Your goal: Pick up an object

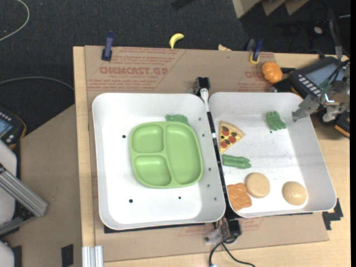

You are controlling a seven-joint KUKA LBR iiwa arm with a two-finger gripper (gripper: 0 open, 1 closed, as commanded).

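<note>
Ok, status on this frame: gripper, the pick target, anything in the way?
Gripper at right bin's far right edge, holding nothing. Nearest item: green toy, untouched on the bin floor. Nothing between them.

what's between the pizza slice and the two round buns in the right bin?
In the camera view, a green pea pod lies on the bin floor between the pizza slice and the buns, nearer the bin's left wall.

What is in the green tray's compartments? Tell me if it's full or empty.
Empty. The green tray in the left bin shows bare compartments.
</note>
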